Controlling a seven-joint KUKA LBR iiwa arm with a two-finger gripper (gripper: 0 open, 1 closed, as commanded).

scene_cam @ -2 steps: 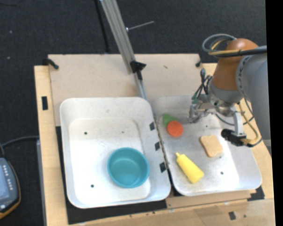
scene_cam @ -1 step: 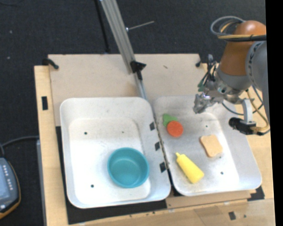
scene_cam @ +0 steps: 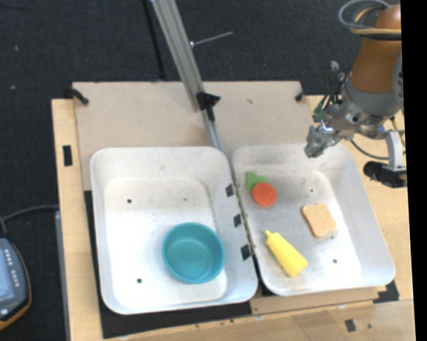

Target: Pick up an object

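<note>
Hand: gripper [scene_cam: 316,148] at right bin [scene_cam: 367,216] rim (can't tell if wide)
Risk: bumps rim, misses carrot [scene_cam: 262,192]

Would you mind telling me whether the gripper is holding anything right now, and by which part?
Nothing is held. The gripper hangs over the right bin's far corner, apart from the carrot, sponge and yellow bottle.

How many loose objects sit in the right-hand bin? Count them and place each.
3. The carrot lies near the divider at the bin's upper left, the tan sponge right of centre, and the yellow bottle toward the front. None looks hidden.
</note>
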